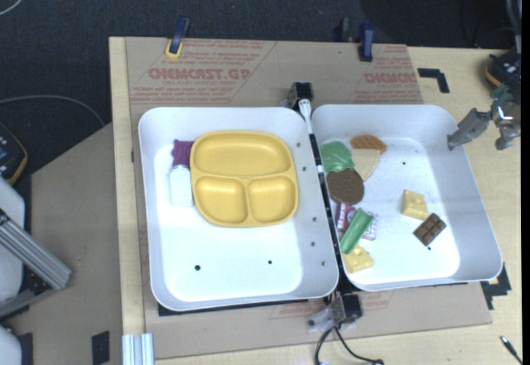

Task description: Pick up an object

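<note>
Looking at the right edge of the frame, found the gripper [481,136] poised above the upper right corner of the right bin [464,268]. Fingers apparently spread apart, though partly cut off by the frame edge; nothing seen between them.

Recorded in the right bin, all well clear of the gripper: a green piece [337,157] and a brown disc [345,187] touching one another near the left wall; a tan piece [367,143] toward the top; a yellow wedge [414,204] and a chocolate bar [429,229] near each other right of centre; a green stick [356,229] lying tilted over a pink wrapper [369,223], with a yellow block [358,259] just below.

Recorded in the left bin [240,280]: a yellow divided plate [240,177] in the upper half, with a purple item [181,151] and a white bottle [180,187] against its left side.
</note>
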`<state>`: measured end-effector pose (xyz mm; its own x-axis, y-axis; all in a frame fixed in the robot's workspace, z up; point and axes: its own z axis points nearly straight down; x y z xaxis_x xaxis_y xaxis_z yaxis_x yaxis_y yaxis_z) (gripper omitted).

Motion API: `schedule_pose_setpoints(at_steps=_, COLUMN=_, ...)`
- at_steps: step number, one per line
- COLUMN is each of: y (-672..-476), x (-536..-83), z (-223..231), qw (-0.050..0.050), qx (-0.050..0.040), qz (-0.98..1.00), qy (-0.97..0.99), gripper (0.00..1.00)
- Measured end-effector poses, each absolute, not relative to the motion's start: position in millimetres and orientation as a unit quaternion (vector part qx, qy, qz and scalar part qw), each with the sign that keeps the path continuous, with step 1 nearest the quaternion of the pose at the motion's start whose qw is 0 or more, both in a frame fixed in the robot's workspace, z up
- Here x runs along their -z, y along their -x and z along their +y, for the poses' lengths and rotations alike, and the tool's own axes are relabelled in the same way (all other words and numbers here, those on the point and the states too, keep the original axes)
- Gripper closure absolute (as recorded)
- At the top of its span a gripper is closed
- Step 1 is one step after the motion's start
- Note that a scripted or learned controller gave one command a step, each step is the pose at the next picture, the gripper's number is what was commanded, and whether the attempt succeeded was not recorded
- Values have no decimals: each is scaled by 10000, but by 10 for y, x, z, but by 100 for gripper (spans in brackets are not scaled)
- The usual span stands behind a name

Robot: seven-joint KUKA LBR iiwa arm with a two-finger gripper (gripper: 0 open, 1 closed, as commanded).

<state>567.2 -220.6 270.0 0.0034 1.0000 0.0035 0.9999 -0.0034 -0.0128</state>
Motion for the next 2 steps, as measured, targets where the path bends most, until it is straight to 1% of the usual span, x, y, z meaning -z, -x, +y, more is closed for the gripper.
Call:
schedule_pose_setpoints(at_steps=1, y=-5695, x=-2769, z=-2200, qw=3, qx=-1, qz=-7071, qy=7071, gripper=0)
schedule_pose_setpoints(at_steps=2, y=-5682, x=-2130, z=-2200, qw=36, qx=-17, qz=-7071, qy=7071, gripper=0)
